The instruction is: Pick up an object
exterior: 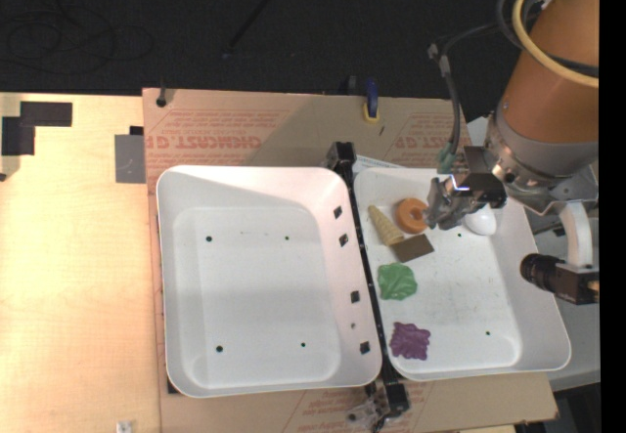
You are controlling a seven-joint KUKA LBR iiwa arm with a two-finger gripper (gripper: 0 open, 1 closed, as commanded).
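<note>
My gripper [443,209] hangs low over the right bin [489,324], near its far side. Just to its left lies an orange ring-shaped piece [412,215], touching or nearly touching the fingertips. A white rounded object [480,222] sits right of the gripper. A tan cone-like piece [383,224] and a brown flat block [415,247] lie left and below. A green lump [396,281] and a purple lump [410,340] lie nearer the front. Nothing visibly sits between the fingers.
The left bin [254,275] sits beside the right one, with black clips [344,240] along the shared edge. Both rest on cardboard [254,133] over a wooden bench [68,275]. The arm's orange band [562,30] and cables [450,99] fill the upper right.
</note>
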